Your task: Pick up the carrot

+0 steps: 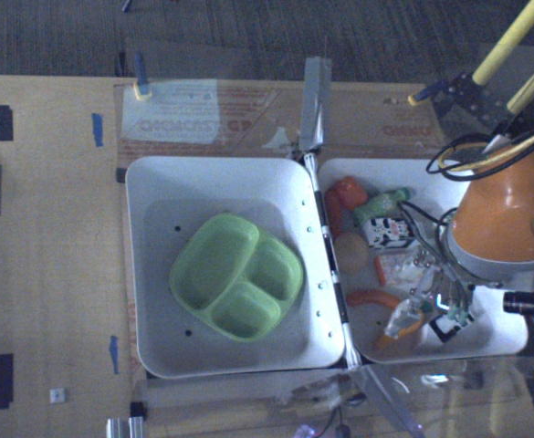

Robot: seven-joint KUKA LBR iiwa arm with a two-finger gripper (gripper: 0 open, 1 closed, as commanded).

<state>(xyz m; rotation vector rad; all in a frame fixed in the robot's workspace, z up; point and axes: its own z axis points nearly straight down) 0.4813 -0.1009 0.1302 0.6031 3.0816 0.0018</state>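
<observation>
2 white bins sit side by side on my bench. On the left, the left bin [148,272] holds a green divided plate [236,275] with 3 sections, lying tilted near the bin's middle.

Going right, the right bin [513,336] has a small crowd of things along its left side. At the far end I see a red-orange pepper-like item [344,199], and just beside it a green item [381,205]. Near these is a small carton with black and white print [390,233], and a round brownish ball [350,252] sits close to the dividing wall. Nearer to me lies a red-orange piece [369,297].

The carrot [411,322] is in the near part of the right bin, its orange body under a glare, so its outline is not sharp for me.

The gripper [440,307] hangs low over the carrot, just beside it. Whether the gripper is open or closed I cannot tell, because cables and glare cover it.
</observation>
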